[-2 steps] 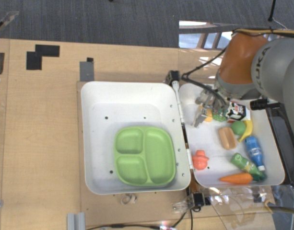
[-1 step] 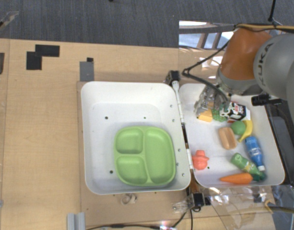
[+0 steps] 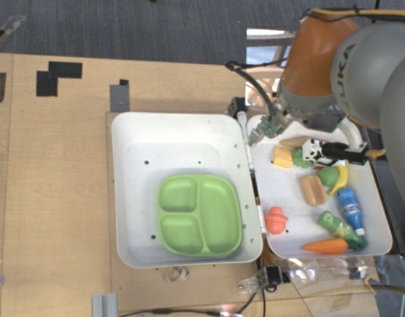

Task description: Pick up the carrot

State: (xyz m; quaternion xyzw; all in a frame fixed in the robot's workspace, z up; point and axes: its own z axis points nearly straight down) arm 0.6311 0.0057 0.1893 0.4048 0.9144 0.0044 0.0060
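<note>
An orange carrot (image 3: pixel 326 246) is lying at the near edge of the right bin (image 3: pixel 380 223), its long axis running almost level across the view, the narrow tip pointing left toward the bins' shared wall and the thick end touching a green bottle (image 3: pixel 341 229). The grey arm (image 3: pixel 367 65) with its orange band (image 3: pixel 314 45) is being reached in from the upper right, bent down over the bin's far left corner, well apart from the carrot. The gripper (image 3: pixel 263 131) is being held low by that corner, tilted toward the left bin (image 3: pixel 182 137); whether it is spread or closed cannot be told, and nothing is seen in its grasp. Between gripper and carrot, a yellow wedge (image 3: pixel 283 157), a tan bread roll (image 3: pixel 313 191), a blue bottle (image 3: pixel 351 209), a banana (image 3: pixel 340 176) and a red-orange toy (image 3: pixel 275 220) are being left scattered across the bin floor. A green divided plate (image 3: pixel 199 214) is sitting in the left bin
</note>
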